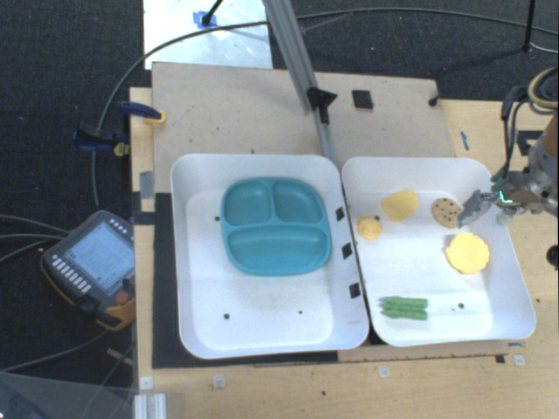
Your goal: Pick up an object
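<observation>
Fingers (pixel 472 209) hover beside the brown cookie (pixel 446 210) in the right bin (pixel 515 321); whether parted or clenched is unclear

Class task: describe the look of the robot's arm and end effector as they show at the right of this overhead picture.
The arm enters from the right, with an orange band above a grey wrist. Dark cables loop beside it. The end effector is grey metal and ends in slim fingers, with a small green-blue light on its body.
</observation>
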{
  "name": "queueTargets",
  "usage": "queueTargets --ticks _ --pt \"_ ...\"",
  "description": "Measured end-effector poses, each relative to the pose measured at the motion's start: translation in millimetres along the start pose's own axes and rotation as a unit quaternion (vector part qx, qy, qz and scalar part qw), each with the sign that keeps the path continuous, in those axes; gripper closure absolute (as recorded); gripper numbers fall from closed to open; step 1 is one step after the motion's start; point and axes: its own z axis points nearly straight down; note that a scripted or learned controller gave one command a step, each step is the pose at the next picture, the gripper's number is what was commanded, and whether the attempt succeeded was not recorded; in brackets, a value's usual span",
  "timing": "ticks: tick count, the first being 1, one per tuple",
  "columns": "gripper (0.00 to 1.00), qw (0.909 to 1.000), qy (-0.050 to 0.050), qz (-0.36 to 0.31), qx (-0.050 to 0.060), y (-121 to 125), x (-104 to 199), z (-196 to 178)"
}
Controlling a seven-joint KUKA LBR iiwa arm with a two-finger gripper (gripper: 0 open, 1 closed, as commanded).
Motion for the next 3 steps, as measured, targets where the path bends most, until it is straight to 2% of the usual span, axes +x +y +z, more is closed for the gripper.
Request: queueTargets --ticks 1,2,3 --pt "0.0 1.0 -0.001 0.0 -0.002 0.8 0.0 -1.1" --pt "0.0 1.0 0.0 0.001 0.0 2.2 0.5 60.7" --pt "0.0 1.0 -0.001 0.001 -0.001 5.1 -1.9 101.3"
